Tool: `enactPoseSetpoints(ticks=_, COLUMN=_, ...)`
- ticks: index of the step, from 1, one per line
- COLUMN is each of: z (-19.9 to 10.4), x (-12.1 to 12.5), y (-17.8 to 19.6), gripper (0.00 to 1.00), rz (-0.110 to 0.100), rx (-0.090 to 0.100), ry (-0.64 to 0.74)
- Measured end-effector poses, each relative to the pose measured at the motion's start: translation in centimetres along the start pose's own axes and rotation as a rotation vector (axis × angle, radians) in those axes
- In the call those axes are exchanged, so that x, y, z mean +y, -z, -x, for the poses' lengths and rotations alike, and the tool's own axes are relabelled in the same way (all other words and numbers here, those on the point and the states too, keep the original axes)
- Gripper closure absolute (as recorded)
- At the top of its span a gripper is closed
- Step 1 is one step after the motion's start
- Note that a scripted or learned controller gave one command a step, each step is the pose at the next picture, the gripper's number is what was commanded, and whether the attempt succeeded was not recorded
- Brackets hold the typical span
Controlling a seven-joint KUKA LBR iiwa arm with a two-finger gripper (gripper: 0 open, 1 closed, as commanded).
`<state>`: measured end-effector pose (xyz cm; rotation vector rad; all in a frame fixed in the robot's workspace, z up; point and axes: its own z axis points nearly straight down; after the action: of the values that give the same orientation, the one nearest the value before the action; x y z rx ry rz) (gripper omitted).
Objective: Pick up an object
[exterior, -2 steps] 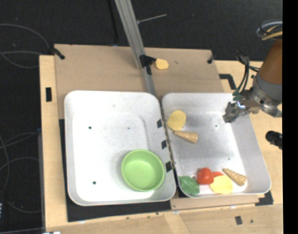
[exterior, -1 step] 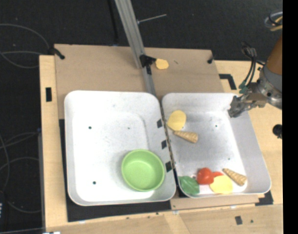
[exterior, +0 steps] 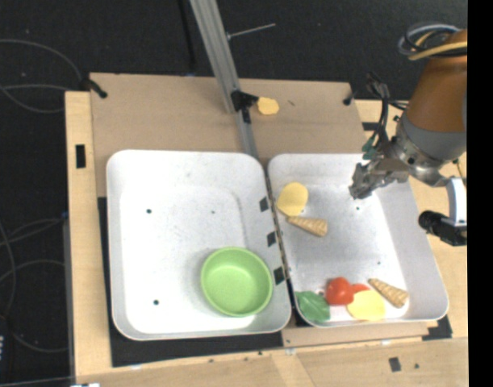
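Starting from the left, the left bin [exterior: 133,216] held a green bowl [exterior: 236,280] near its front right corner; beyond both bins a small yellow piece [exterior: 268,106] lay on the table [exterior: 165,111] beside a slanted metal post [exterior: 215,43]; in the right bin [exterior: 391,240] a pale yellow piece [exterior: 293,197] sat close to the dividing wall, just touching a tan cone [exterior: 308,226] in front of it; at the front edge huddled a green piece [exterior: 312,305], a red one [exterior: 339,290], a yellow one [exterior: 366,305] and a second cone [exterior: 389,292]; the gripper [exterior: 365,182] hung over the bin's far right part, apart from every object, and I could not tell how its jaws stood; nothing looked held. To my eye it was at the approach step, with no object chosen for certain; the next move would call for travelling over to one piece, likely the nearer yellow one or the cone, and descending squarely on it.
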<state>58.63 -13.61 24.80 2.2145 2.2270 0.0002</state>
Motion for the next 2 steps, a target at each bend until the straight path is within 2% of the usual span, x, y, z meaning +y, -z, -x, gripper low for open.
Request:
enactPoseSetpoints(ticks=1, z=-4.3, x=-0.1, y=-0.5, gripper=1.0, rz=0.0, rx=0.0, ry=0.0)
enactPoseSetpoints(ticks=2, z=-9.5, x=0.3, y=0.5, gripper=1.0, rz=0.002, rx=0.002, ry=0.003)
